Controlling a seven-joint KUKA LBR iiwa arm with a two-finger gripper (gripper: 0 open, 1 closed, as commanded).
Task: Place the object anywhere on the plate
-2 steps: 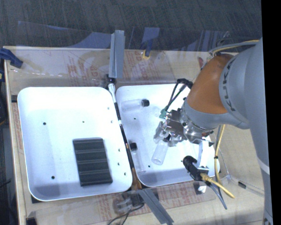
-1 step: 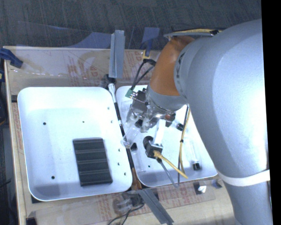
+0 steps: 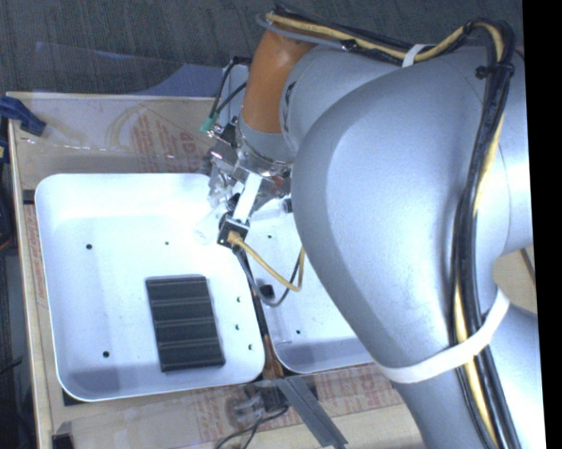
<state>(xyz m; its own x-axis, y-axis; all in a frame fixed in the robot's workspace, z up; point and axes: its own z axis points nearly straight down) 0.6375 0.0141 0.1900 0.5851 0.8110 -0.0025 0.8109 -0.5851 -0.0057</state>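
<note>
Tool [image 3: 221, 196] hovers over far right corner of left bin [image 3: 68, 277]; grip state cannot be told. Black ribbed slab [image 3: 184, 322], probably task's plate, lies flat near front, well apart, open for drop.

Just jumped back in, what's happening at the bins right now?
The grey arm reaches in from the right, its claw at the far right corner of the left bin. A black ribbed slab lies flat toward that bin's near side, apart from the claw. The arm hides most of the right bin.
</note>
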